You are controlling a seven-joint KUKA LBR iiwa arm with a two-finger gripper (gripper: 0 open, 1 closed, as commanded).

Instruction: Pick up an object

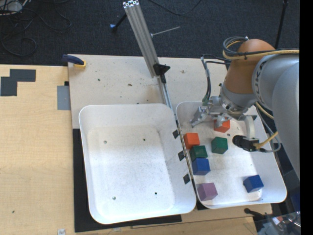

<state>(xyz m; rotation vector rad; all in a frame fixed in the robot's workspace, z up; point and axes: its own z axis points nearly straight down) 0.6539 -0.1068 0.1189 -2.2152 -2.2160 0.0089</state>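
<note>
- Grey KUKA arm point(274, 82) with orange band, reaching in from the right over the right bin point(274, 192).
- Gripper point(211, 112) low over the far part of that bin, metal parts pointing toward the bin's far-left corner.
- Cannot tell how the tool stands, nor whether anything is in its grasp; wrist and cabling in the way.
- Red-orange block point(223, 126) just beside the gripper, on its right, partly hidden under the wrist; touching or apart, cannot tell.
- Orange cube point(191, 139) near the bin's left wall, resting on the floor of the bin.
- Dark green cube point(198, 152) just in front of the orange cube, close to the same wall.
- Second green cube point(219, 145) toward the middle of the bin, apart from the others.
- Blue cube point(201, 166) just in front of the dark green cube, nearly touching.
- Purple cube point(207, 191) near the front-left corner of the right bin.
- Another blue cube point(253, 183) at the front right, well apart from the rest.
- Left bin point(93, 131) side by side with the right one, rims meeting along black clips.
- Slanted aluminium rail point(142, 33) rising from behind the bins.
</note>
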